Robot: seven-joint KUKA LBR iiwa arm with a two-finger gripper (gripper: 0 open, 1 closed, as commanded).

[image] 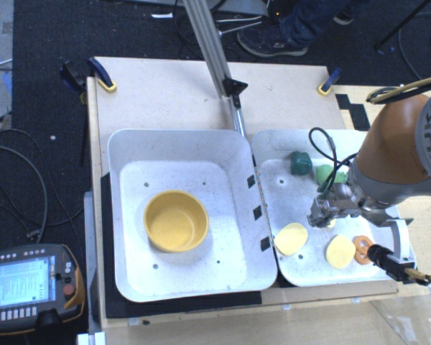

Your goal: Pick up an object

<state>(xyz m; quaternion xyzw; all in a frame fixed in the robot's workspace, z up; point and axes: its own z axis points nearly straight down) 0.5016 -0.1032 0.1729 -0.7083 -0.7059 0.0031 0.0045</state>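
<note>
gripper [323, 218] is hung low in the right bin [273, 167], wrist pointed down at the floor between a few small pieces; whether the fingers are spread or closed cannot be told from this angle, and nothing is seen caught between them. closest candidates are a pale yellow disc [291, 238] just left of the tool and a second yellow disc [340, 251] just to its right, with an orange ring [362, 249] touching that one's far edge. both discs are probably light and stiff, lying flat, so they'd likely be hard to pinch from above; an edge grab across the narrow width is judged the best bet. they're roundish, the left one's slight long axis angled up toward the right. a dark green piece [300, 163] and a light green piece [323, 172] are parked near the back, chunkier and likely easier to grip. a yellow bowl [176, 221] is sat upright in the left bin [129, 149].
</note>
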